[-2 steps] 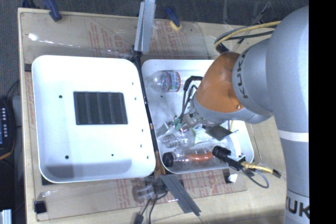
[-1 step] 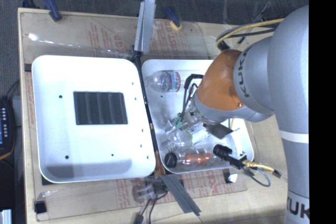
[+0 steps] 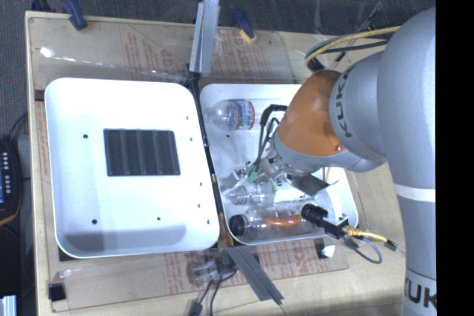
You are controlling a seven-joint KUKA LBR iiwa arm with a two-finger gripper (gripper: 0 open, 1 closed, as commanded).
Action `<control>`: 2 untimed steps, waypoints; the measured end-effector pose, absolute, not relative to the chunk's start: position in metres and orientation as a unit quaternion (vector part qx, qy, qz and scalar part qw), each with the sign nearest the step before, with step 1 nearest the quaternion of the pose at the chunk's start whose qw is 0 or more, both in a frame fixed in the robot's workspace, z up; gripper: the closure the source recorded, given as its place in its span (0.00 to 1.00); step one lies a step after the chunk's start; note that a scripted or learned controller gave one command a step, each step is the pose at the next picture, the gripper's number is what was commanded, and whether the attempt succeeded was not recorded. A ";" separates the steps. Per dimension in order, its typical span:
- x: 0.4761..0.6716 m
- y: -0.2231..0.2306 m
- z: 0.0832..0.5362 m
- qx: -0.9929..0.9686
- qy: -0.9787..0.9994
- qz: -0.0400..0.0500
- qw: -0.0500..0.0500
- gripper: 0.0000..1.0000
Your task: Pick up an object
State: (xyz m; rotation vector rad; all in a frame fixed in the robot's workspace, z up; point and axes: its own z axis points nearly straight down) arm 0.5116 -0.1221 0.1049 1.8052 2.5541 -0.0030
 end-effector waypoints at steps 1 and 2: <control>0.478 -0.147 0.149 0.611 0.792 -0.001 -0.001 0.00; 0.546 -0.172 0.117 0.631 0.776 -0.001 -0.002 0.00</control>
